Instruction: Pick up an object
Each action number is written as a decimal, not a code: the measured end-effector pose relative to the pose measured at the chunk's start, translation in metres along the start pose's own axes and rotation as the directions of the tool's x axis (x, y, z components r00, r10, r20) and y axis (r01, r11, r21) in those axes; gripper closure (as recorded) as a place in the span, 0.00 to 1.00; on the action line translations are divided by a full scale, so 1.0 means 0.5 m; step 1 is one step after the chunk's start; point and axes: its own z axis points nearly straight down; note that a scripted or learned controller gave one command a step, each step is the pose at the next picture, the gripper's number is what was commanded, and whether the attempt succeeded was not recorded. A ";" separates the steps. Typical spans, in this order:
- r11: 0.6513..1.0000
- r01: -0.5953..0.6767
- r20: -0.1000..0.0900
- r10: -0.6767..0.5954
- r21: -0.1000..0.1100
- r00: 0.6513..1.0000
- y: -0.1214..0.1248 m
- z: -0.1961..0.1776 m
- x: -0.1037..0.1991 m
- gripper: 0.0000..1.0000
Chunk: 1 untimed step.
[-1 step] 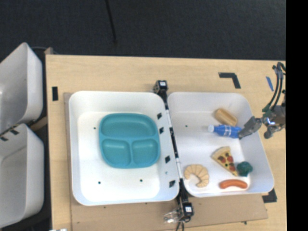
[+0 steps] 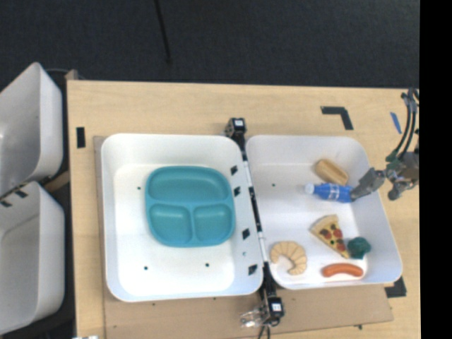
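At the right bin's [image 2: 367,256] right rim, gripper [image 2: 364,186] at the blue bottle's [image 2: 330,191] end, finger state unclear, bottle lying sideways with white cap, no legible label, bread roll [image 2: 330,170] just above, pizza slice [image 2: 330,233], croissant [image 2: 289,256], sausage [image 2: 342,270] below, teal divided plate [image 2: 189,205] in left bin [image 2: 123,274].

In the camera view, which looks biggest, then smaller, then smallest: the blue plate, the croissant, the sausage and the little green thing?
1. Blue plate
2. Croissant
3. Sausage, thinner than the croissant, though about as long
4. Green thing
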 end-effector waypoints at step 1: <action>1.000 -0.002 0.000 0.002 0.004 1.000 0.000 0.126 0.000 0.00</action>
